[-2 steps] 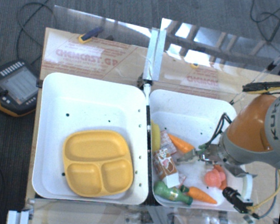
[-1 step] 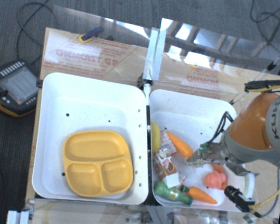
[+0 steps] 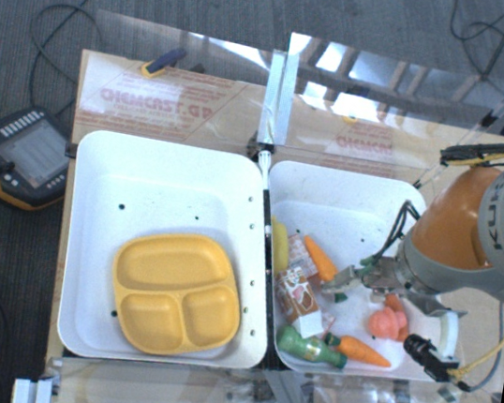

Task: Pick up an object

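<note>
Two shallow white plastic bins sit side by side on your worktop (image 3: 99, 91), and the step in hand looks like the reach: the grey arm with its orange band (image 3: 462, 224) leans in from the right over the right bin (image 3: 347, 197), nothing yet lifted. Largest first, the left bin (image 3: 108, 183) holds a yellow three-compartment plastic tray (image 3: 178, 292), lying flat and well apart from the arm. You will find every candidate in the right bin: a clear-wrapped brown snack packet (image 3: 298, 289) near the shared wall, a yellow banana-shaped toy (image 3: 279, 245) just beside it against that wall, a green plastic bottle (image 3: 308, 348) lying on its side at the near edge, an orange toy carrot (image 3: 367, 352) touching the bottle's cap end, a second orange carrot (image 3: 320, 260) further back, and a small coral-pink lumpy toy (image 3: 387, 323). Your end effector (image 3: 354, 280) hangs low between the rear carrot and the pink toy, wrist tilted toward the bin's middle; whether it is spread or closed cannot be told from here, and nothing shows between its tips. Judging from this, your next move calls for settling on one item, centring over it, and descending without nudging its close neighbours.
</note>
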`<move>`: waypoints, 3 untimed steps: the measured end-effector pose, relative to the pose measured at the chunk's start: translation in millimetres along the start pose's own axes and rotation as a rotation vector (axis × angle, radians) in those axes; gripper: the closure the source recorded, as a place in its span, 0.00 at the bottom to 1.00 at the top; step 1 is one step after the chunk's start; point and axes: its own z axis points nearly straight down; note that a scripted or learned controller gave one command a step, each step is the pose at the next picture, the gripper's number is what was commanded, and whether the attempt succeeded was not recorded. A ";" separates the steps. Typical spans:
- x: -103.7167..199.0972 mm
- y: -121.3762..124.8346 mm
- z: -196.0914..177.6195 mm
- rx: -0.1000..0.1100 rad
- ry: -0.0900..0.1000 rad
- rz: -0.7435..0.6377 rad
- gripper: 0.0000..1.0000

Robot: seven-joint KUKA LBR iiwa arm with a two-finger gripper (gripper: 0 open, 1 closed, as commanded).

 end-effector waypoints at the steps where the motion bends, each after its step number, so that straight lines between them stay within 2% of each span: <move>1: 25.1 57.1 9.8 -0.009 -0.004 -0.007 0.00; 2: 25.2 57.7 1.9 -0.009 -0.003 -0.006 1.00; 3: 77.8 95.3 -108.4 0.008 -0.001 0.166 1.00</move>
